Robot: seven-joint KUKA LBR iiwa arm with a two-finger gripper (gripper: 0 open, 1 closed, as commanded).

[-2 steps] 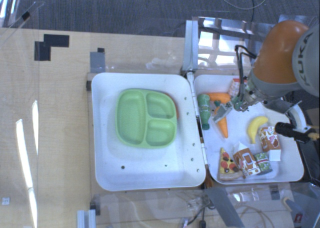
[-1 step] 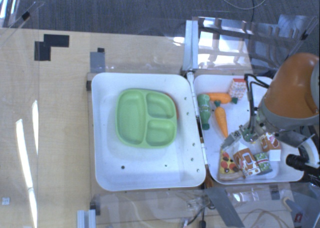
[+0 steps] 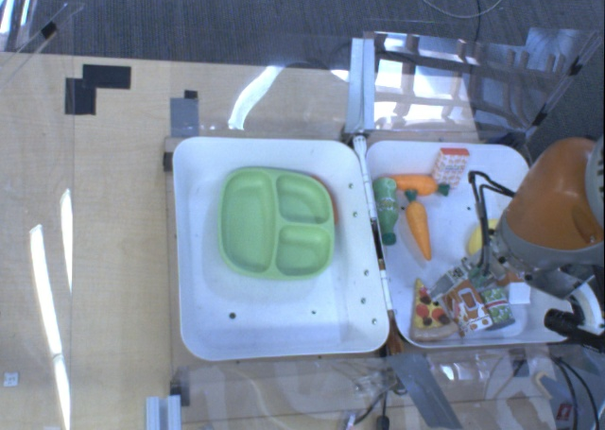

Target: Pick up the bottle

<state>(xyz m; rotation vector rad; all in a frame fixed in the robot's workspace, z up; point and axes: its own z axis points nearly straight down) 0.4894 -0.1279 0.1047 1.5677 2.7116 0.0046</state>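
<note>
Gripper (image 3: 470, 279) low over right bin (image 3: 510, 159), near its front; can't tell how it is set. Bottle (image 3: 386, 203), green, lies well off to gripper's left, against the wall between the bins. Carrot (image 3: 418, 230) just beside it, gripper side. Best approach: come straight down from above, close across the bottle's narrow width, avoid carrot and wall.

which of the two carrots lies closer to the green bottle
The upper carrot, lying crosswise beside the bottle top. The other carrot slants downward, farther right of the bottle.
</note>
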